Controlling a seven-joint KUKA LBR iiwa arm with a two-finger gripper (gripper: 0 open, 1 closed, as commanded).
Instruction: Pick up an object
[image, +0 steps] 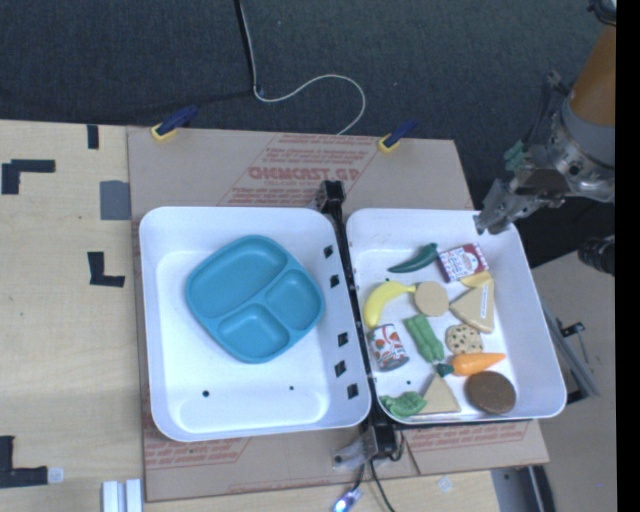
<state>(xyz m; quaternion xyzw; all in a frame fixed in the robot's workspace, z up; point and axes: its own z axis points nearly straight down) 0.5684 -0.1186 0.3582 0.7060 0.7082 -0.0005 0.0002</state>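
The dark two-finger end effector (493, 222) hovers over the right shallow white plastic bin's (535, 300) far-right corner; whether it is open cannot be told.

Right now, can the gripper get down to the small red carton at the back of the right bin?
Probably yes. The gripper hangs over the right bin's back corner, near the red carton, which lies uncovered; only a green pepper sits close beside it.
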